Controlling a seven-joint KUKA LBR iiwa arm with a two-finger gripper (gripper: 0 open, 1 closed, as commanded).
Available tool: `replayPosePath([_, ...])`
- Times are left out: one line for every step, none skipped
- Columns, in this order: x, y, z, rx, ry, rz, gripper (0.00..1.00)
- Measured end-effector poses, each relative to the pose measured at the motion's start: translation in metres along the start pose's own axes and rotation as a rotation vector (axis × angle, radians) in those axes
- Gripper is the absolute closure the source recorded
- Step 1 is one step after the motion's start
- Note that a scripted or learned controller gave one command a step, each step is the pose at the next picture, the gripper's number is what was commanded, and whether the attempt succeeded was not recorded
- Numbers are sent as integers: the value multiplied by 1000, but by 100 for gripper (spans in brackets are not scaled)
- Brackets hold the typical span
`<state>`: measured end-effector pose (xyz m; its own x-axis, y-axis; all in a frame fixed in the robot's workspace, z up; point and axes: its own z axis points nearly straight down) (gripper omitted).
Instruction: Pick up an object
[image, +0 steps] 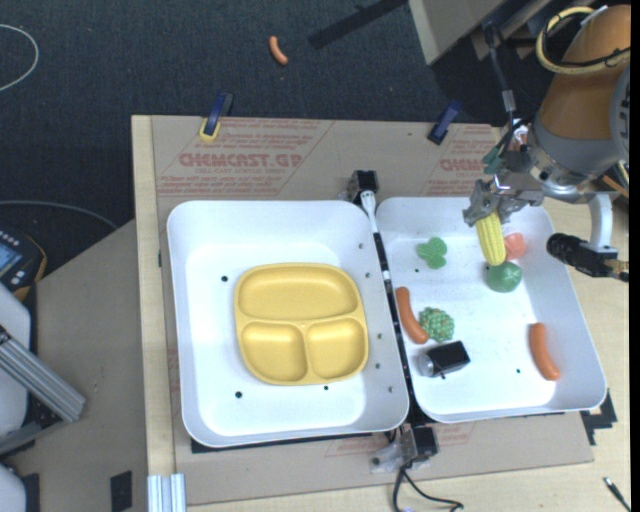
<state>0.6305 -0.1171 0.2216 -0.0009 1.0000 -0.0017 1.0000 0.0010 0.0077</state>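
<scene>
Camera view has my gripper clamped on the top of a yellow corn cob, ribbed with kernels, hanging upright over the right bin just above a green ball, with a small broccoli piece to its left.

Grey arm reaching in from the right, fingers pointing down, closed on corn cob
</scene>
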Motion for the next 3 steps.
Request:
replayPosePath([0,1,-4,4,1,0,100])
replayPosePath([47,8,-4,4,2,-4,100])
replayPosePath([84,9,-8,4,2,-3,100])
